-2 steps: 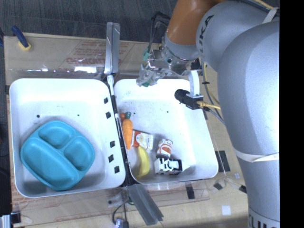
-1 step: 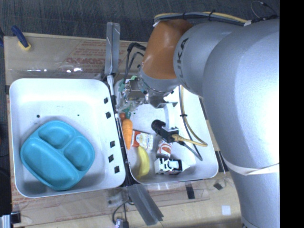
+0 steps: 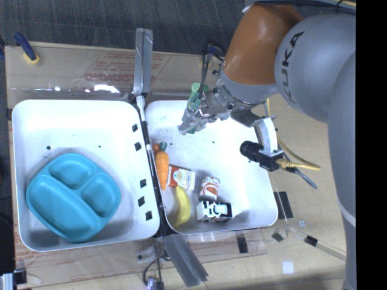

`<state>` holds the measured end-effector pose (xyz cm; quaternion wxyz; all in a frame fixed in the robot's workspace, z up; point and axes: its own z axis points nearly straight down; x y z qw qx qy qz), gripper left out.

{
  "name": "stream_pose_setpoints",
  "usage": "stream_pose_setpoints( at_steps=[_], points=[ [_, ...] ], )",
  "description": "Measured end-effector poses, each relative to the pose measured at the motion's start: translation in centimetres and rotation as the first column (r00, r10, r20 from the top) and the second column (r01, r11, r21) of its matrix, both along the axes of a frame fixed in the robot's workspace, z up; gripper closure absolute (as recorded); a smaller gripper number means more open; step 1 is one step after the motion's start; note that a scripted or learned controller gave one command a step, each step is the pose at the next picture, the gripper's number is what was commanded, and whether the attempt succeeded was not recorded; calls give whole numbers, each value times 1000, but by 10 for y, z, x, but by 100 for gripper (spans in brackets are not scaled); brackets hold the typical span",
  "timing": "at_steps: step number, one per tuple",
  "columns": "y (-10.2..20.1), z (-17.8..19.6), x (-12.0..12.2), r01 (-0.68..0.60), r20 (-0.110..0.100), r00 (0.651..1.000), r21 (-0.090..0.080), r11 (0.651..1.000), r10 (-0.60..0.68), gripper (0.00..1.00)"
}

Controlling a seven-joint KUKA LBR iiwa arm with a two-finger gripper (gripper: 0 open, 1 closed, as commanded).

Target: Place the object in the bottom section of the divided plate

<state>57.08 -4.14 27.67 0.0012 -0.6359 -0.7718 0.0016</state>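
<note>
While bent, arm point(image 3: 284, 47) (right bin point(image 3: 254, 213)).

White capital letters reading "KUKA" run along the grey arm point(image 3: 302, 47) beside its orange band; faint red print on the cardboard sheet point(image 3: 109, 65) stays illegible.

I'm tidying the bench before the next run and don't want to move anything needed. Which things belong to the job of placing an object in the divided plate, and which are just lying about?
Belongs to the job:
divided plate in the left bin
gripper over the right bin

May or may not be the object meant:
carrot
banana
small packet
can
black-and-white box
</note>
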Motion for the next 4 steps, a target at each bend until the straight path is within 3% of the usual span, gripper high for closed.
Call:
stream_pose_setpoints(
  at_steps=[1,2,3,4],
  points=[
    [102,-55,-24,-172,-3,985,0,985,172,100],
    [157,-83,-45,-101,-3,995,0,995,101,100],
    [220,-106,-92,-33,-4,999,-2,999,33,100],
    [220,-106,-92,-31,-3,1000,-2,1000,31,0]
  ],
)
